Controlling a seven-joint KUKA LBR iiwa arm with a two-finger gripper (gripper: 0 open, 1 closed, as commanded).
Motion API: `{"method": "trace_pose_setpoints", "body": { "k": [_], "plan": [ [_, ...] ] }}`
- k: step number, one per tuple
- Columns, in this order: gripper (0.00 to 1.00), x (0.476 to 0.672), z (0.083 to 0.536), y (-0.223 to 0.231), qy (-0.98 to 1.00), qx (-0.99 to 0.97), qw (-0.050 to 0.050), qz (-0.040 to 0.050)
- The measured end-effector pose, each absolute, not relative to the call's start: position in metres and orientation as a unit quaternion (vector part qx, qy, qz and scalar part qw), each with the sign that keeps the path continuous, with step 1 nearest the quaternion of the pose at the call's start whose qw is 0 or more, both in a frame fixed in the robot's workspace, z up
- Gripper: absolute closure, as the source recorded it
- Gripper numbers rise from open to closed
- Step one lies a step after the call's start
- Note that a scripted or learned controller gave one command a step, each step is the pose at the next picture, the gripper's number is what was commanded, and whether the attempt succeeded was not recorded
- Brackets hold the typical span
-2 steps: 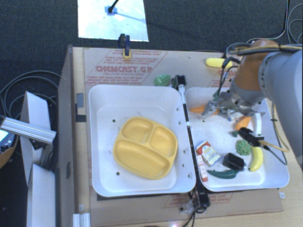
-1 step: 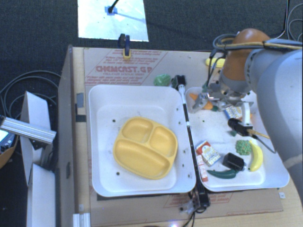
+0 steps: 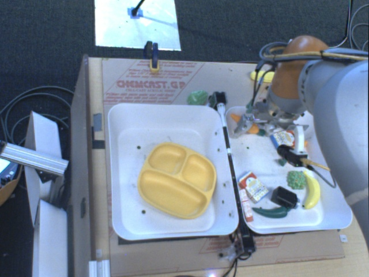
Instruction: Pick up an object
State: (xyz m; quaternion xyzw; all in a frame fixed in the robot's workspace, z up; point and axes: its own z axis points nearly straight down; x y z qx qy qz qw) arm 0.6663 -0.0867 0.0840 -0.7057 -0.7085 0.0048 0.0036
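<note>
My gripper (image 3: 249,123) is down at the far left corner of the right bin (image 3: 334,215), right beside a small orange thing (image 3: 236,120) and a teal piece (image 3: 262,131). Further right lie a white and orange packet (image 3: 282,138) and a white tube (image 3: 300,136). Toward the near side lie a red and white carton (image 3: 253,187), a black block (image 3: 283,197), a dark green pepper (image 3: 270,212), a green broccoli piece (image 3: 296,179) and a yellow banana (image 3: 312,190). The arm hides part of the bin's far right.
The left bin (image 3: 124,154) holds a yellow divided plate (image 3: 177,179). A green thing (image 3: 198,98) lies on the cardboard just beyond the bins. A black divider strip (image 3: 229,154) runs between the two bins.
</note>
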Motion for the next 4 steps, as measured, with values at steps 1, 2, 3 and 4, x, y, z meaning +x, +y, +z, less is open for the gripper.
{"method": "trace_pose_setpoints", "body": {
  "k": [1,2,3,4],
  "plan": [
    [0.0,0.666,0.084,-0.087,-0.709,-0.706,0.004,0.0048],
    [0.0,0.666,0.084,-0.087,-0.709,-0.706,0.004,0.0048],
    [0.0,0.588,0.084,-0.101,-0.706,-0.708,0.002,0.0018],
    [0.0,0.653,0.086,-0.084,-0.71,-0.705,-0.003,-0.0026]
  ]
}}
